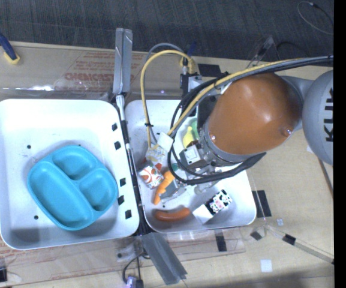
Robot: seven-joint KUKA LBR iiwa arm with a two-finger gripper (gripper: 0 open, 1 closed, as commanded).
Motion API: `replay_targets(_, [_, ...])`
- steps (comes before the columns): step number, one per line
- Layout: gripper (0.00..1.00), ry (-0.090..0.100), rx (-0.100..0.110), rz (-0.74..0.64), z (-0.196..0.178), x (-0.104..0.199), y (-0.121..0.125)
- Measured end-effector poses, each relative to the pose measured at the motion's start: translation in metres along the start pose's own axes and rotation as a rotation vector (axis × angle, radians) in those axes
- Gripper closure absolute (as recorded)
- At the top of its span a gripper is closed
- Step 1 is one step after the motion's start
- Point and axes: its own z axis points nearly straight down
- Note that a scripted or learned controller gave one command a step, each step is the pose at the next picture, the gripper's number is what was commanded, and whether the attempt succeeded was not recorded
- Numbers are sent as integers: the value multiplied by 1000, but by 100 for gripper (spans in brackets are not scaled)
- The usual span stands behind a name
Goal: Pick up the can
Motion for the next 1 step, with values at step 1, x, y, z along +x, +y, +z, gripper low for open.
replay_targets(1, [0,0,-2,-287,26,-10,-1])
